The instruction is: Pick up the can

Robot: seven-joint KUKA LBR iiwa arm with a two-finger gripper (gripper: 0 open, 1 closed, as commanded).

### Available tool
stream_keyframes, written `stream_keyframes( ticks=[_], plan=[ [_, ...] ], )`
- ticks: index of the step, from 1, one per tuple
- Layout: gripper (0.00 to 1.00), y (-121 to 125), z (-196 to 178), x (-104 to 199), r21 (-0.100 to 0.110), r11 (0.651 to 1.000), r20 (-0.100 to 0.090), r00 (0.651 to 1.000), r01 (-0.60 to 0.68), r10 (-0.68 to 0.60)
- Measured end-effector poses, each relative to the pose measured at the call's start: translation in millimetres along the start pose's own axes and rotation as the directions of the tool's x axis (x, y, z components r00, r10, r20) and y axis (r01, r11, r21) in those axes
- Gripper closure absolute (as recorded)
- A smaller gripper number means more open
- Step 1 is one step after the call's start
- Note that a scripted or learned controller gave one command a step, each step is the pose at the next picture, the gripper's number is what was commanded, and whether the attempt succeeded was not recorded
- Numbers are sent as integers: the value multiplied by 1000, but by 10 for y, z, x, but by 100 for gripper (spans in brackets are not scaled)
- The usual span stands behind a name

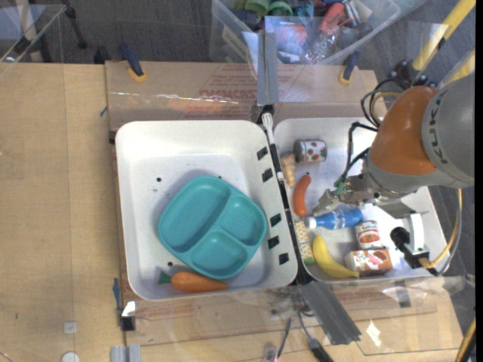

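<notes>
Low in the right bin (434,202), the tool (337,195) hangs under the grey arm's orange band (400,138), just above the cap end of a blue and white bottle (336,219). How far it is open cannot be told from this slant, and nothing can be seen in its hold.

One can (310,151) lies on its side near the bin's far wall, well apart from the tool. A second, red-labelled can (368,234) stands just beside the bottle. In front of that lies a small carton (370,261), touching a banana (327,259) at the near wall. An orange sausage-shaped toy (301,193) lies between the far can and the bottle.

The left bin (139,153) holds a teal divided plate (212,225) and, in front of it, a carrot (195,280). Both bins rest on a wooden desk (53,202).
</notes>
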State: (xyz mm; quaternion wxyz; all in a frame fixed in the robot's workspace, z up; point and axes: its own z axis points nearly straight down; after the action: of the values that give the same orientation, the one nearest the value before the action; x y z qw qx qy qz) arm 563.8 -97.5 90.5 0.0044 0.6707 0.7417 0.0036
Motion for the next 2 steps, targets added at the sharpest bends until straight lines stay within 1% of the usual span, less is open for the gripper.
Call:
stream_keyframes(
  ticks=[1,2],
  plan=[
    [0,-886,-270,-432,9,996,0,996,-86,86],
    [100,-889,-360,-440,9,996,0,996,-89,89]
  ],
)
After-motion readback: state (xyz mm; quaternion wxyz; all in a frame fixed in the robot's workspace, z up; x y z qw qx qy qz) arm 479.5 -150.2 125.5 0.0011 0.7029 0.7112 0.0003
